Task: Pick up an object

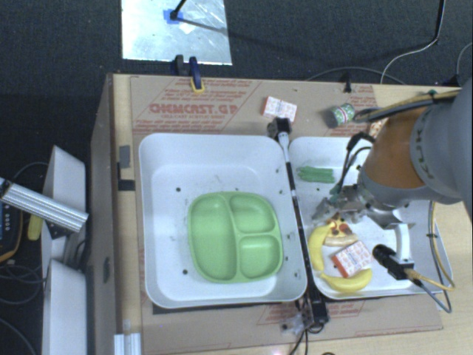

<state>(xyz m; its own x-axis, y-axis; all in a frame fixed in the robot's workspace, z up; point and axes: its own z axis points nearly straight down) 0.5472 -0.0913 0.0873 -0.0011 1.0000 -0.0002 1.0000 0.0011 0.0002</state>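
At the far left, beside the bench, a silver bar (44,204) is lying at a slant. Further in, the left white bin (159,161) is holding a pale green plate (235,235) with three compartments, sitting flat toward the bin's near side, with nothing lying in any of them. Behind this bin, a blue clamp (195,73) is gripping the bench's far edge, and a small white card (279,108) is lying on the brown printed board (199,109). The right white bin (318,154) is sitting just beside the left one. A flat green piece (315,174) is lying near its far left corner, well apart from the other things. Toward the near side, a yellow banana (318,251) is curving along the bin's left and near walls, and a small red-and-white box (352,257) is resting inside that curve, touching the banana. An orange-and-red piece (341,232) is lying just behind the box. The gripper (338,211) is hanging directly above this piece, at or very near its far edge; whether it is wide, narrow or holding anything cannot be told. The grey arm (436,154) with its orange band (395,157) is reaching in over the bin. A small green-and-white can (342,114) is lying on the board behind.
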